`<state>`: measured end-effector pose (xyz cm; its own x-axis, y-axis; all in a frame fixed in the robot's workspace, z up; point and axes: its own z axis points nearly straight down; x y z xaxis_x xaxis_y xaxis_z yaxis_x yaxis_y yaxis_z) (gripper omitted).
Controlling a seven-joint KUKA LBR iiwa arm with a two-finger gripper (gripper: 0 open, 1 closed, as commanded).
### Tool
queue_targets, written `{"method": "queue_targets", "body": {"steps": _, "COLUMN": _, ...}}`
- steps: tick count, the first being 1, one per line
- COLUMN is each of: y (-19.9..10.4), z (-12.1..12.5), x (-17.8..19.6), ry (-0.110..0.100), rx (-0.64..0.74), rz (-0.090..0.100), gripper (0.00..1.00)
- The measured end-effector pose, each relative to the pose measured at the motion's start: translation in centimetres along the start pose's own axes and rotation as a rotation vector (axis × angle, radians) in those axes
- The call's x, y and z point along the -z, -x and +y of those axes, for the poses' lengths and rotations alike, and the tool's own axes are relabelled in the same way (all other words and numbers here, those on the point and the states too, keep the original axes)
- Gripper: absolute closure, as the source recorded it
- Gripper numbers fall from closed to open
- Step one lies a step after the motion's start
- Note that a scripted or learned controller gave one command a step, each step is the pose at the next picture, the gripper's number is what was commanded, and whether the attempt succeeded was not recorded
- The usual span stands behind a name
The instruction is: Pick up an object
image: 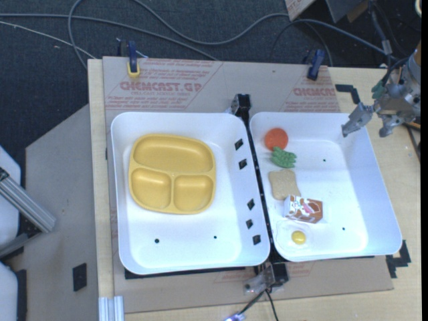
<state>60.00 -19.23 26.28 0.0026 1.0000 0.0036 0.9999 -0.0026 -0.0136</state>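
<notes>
Along the left side of the right bin (354, 199) lie several small items: a red-orange ball (275, 139), a green toy vegetable (283, 157), a tan bread slice (283, 183), a red and white packet (304, 209) and a small yellow piece (298, 237). My gripper (370, 125) hangs over the bin's far right corner, well to the right of the ball. Its two fingers (353, 122) are spread open and hold nothing.
The left bin (227, 246) holds a yellow divided plate (172, 173). A black divider with clips (251, 179) runs between the bins. Blue clamps (133, 57) hold the cardboard backing at the far edge. Cables trail across the dark floor behind.
</notes>
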Motion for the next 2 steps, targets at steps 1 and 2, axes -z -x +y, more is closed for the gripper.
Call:
{"method": "queue_targets", "body": {"steps": 1, "y": -0.1, "z": 0.2, "x": 0.7, "ry": 0.013, "rx": 0.003, "rz": -0.003, "gripper": 0.0}}
{"method": "queue_targets", "body": {"steps": 2, "y": 0.4, "z": -0.2, "x": -5.2, "ry": 0.009, "rx": 0.002, "rz": -0.002, "gripper": 0.0}}
